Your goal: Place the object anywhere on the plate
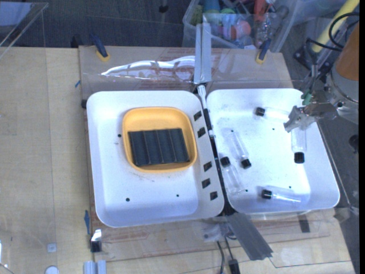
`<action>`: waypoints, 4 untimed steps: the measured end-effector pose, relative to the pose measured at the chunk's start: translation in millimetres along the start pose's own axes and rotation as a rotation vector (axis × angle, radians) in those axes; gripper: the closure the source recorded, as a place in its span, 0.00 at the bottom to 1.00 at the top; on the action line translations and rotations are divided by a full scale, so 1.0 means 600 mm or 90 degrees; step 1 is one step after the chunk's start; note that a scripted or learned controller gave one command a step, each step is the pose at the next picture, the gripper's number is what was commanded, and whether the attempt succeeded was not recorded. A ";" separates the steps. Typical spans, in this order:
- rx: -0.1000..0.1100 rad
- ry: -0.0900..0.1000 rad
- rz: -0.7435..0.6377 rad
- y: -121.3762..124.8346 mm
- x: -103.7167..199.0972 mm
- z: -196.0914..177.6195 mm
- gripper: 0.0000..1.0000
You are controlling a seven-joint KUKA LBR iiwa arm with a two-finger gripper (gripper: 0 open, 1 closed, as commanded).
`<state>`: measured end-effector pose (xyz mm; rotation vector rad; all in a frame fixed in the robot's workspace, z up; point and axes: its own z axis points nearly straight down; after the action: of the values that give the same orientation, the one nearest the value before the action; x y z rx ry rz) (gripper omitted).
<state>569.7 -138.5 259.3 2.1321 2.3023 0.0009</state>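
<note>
A yellow plate [132, 121] lies in the left bin [108, 193], and a dark ridged block [158, 146] rests on it. Several clear tubes with black caps lie scattered in the right bin [319, 193]: one near the back [269, 113], one in the middle [237, 146], one by the divider [230, 174], one at the front [280, 196] and one at the right [297, 146]. My gripper [297, 120] hangs over the right bin's right side, just above the right-hand tube. Nothing is visibly held in it.
A clear box of colourful items [245, 10] stands behind the bins. A grey metal divider [201, 56] rises at the back between them. Black clips [204, 148] line the seam. Cables and yellow hose [336, 21] hang at the right.
</note>
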 end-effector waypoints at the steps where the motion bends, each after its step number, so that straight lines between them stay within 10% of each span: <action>1: -0.001 0.000 -0.212 0.044 -0.081 0.055 1.00; 2: -0.003 -0.001 -0.382 0.126 -0.131 0.001 1.00; 4: -0.004 -0.002 -0.642 0.113 -0.150 -0.258 1.00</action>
<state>643.7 -222.5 414.5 0.7535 3.0394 0.0007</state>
